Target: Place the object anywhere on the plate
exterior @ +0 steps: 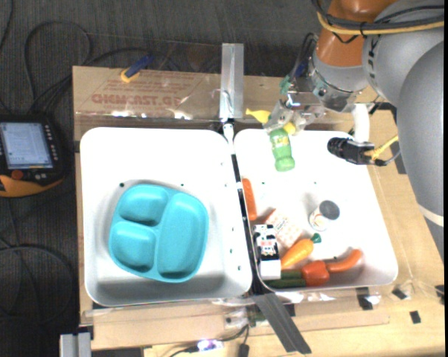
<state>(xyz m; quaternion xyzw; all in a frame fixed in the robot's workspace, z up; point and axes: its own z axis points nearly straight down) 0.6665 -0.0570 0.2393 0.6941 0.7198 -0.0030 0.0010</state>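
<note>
One green bottle hangs clamped in the gripper.

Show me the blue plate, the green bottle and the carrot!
plate (158,236): camera view, on the ridge between its compartments.
bottle (282,151): camera view, on the middle of its body, below the gripper.
carrot (296,253): camera view, on its orange body.
</note>
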